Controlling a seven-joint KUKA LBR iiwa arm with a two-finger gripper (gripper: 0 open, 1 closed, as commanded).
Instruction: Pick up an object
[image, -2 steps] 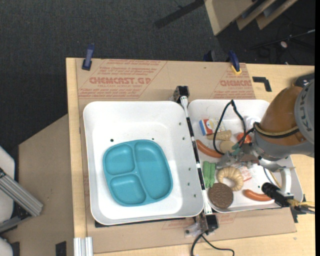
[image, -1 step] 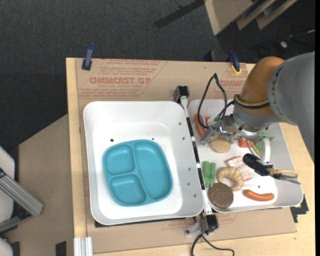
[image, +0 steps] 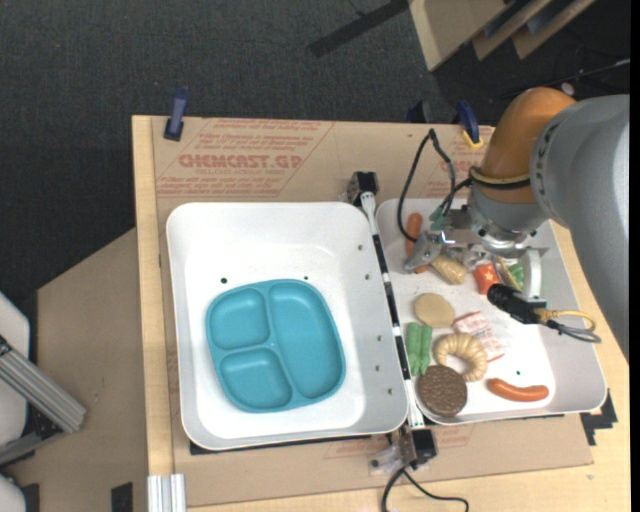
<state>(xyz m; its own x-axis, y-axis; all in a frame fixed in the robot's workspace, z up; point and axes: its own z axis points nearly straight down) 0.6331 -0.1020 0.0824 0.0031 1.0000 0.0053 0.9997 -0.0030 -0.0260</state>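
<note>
The gripper (image: 440, 255) is down among the toy food at the far left corner of the right bin (image: 590, 375), grasp seemingly under way on a pale piece (image: 450, 270); whether it grips I cannot tell, so next lift gently.

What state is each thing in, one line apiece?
gripper: low in the right bin, among the toy food; grasp not visible.
teal tray: flat in the left bin, compartments bare.
sausage: lying loose, near corner.
brown patty: lying flat.
croissant: resting beside the patty.
</note>
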